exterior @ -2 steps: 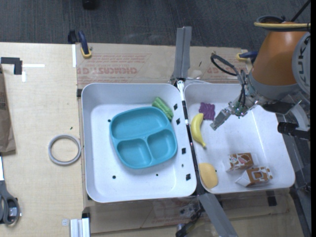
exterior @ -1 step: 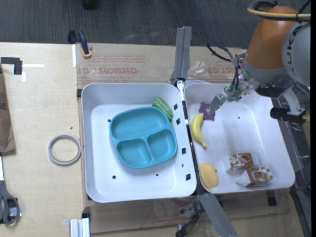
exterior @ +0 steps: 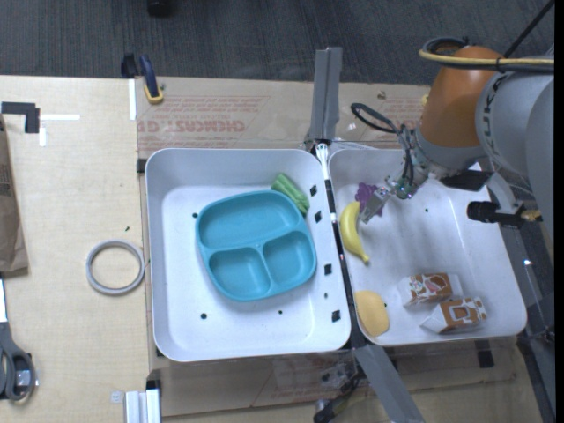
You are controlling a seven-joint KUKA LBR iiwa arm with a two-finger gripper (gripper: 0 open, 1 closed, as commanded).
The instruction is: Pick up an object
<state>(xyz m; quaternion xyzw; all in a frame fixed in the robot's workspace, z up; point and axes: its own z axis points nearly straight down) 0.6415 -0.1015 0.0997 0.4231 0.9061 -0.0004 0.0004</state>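
Starting at the left, we see a roll of tape point(exterior: 115, 266) lying on the bench, well apart from the bins. The left bin point(exterior: 167, 236) holds a blue divided plate point(exterior: 256, 245), with a green object point(exterior: 291, 192) tucked at its far right corner. Across the divider, the right bin point(exterior: 493, 271) holds a banana point(exterior: 352, 230) along its left wall, a yellow rounded object point(exterior: 371, 313) at the near left corner, and two small cartons point(exterior: 445, 302) toward the near right. Over the far part of this bin the gripper point(exterior: 374, 203) hangs just right of the banana's far end, with a small purple object point(exterior: 364, 190) touching or just beside it; we cannot tell how its fingers stand, nor whether anything sits between them. The likely targets are that purple object or the banana. We judge the main risk to be the crowding: a descent here could nudge the banana against the wall, or catch the purple object's edge and let it slip.
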